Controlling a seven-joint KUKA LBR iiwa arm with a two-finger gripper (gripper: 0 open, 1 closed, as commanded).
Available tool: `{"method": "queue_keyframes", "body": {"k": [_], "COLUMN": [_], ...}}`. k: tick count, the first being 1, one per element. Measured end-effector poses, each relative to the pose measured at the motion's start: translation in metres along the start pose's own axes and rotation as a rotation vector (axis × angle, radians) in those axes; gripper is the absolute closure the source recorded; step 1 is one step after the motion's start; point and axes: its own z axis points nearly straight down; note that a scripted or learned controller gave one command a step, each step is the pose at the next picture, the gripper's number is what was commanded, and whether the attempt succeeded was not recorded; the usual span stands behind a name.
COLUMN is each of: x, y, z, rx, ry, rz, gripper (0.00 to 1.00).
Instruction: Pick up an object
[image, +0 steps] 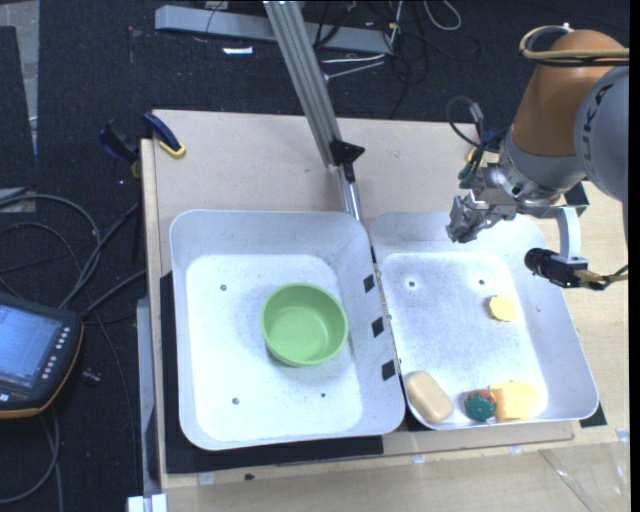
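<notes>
Gripper (462, 230), finger state indiscernible, hovers at right bin's (560, 330) twelve o'clock rim; nothing lifted, yellow piece (502, 309) ungrasped.

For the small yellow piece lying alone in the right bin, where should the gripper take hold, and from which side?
Probably straight from above, fingers closing across the small yellow piece at its middle. It lies low on the right bin floor with bare floor all round, so no neighbour blocks either finger. The gripper hangs above the bin's far edge, up and left of it in the camera view.
</notes>
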Motion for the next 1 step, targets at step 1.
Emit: {"method": "queue_keyframes", "body": {"k": [1], "x": [0.0497], "y": [-0.0225], "z": [-0.0132], "rx": [0.003], "ry": [0.002], "rz": [-0.004], "gripper": [1.0]}}
